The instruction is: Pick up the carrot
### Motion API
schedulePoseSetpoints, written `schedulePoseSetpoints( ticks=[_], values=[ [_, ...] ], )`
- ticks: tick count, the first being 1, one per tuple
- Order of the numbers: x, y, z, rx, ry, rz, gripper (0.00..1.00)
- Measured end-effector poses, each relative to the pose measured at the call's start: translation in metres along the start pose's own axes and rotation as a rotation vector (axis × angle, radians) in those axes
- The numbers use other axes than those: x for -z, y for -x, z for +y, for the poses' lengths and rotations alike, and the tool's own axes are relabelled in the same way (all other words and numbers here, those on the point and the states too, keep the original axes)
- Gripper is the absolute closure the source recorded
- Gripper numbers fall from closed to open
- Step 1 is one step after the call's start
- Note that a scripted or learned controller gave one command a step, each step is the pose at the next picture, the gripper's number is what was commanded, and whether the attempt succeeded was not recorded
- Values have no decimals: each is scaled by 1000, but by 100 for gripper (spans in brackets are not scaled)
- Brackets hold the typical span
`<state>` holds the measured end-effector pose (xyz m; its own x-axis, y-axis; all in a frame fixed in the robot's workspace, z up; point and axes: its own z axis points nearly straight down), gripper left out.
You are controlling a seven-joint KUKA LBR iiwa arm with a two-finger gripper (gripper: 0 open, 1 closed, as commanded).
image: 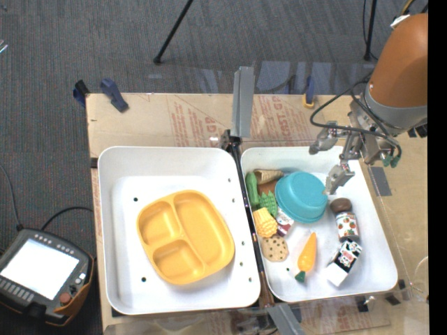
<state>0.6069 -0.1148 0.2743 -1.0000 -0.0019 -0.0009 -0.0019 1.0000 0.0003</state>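
Carrot (306,252) lies in the right bin (380,257), toward its 6 o'clock edge, green top pointing down-left. At the carrot's 9 o'clock sits a cookie (275,248), just beside it; at 3 o'clock, a small bottle (346,246), apart from it. At 12 o'clock is a teal bowl (302,196), w/ corn (264,222) and green pieces at the bowl's left. Tool (340,165) hangs over the bin's 1 o'clock corner, well apart from the carrot; fingers look spread w/ nothing between them, though the view's a bit cluttered. Left bin (119,180) holds a yellow divided plate (185,237).
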Motion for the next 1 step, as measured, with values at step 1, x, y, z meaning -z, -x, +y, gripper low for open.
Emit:
schedulePoseSetpoints(
  ticks=[1],
  values=[
    [-105,-73,-5,9,3,12,0]
  ],
)
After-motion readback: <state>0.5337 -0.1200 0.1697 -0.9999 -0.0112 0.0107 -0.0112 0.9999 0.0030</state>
